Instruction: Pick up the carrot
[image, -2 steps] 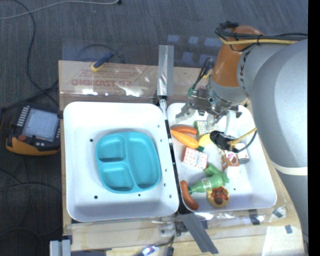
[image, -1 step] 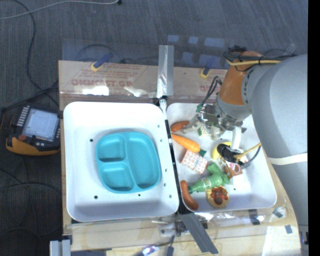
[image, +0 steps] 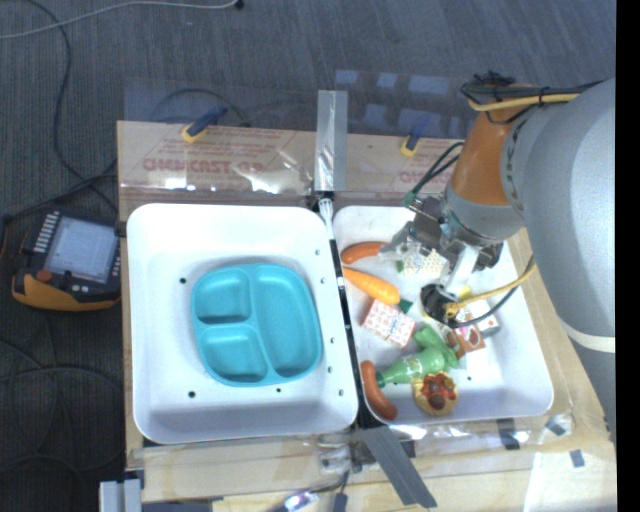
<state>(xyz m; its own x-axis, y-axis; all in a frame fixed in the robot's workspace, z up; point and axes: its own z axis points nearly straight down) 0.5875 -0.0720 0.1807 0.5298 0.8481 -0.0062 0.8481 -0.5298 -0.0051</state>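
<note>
Dark grey carpet floor (image: 200, 50) with loose black cables (image: 60, 40) — a handheld control pendant (image: 65, 262) at left.

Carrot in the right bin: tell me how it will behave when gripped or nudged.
The carrot looks like a smooth moulded toy, so it is probably stiff, light, and a bit slippery. Its round, tapered body lies flat on the bin floor, so a nudge would likely roll or swing it. The box lies close by and may get pushed too.

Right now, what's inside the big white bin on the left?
Inside the left white bin lies a blue tray with three compartments, nothing in them. Whatever sits under the tray is covered, so I cannot tell.
</note>
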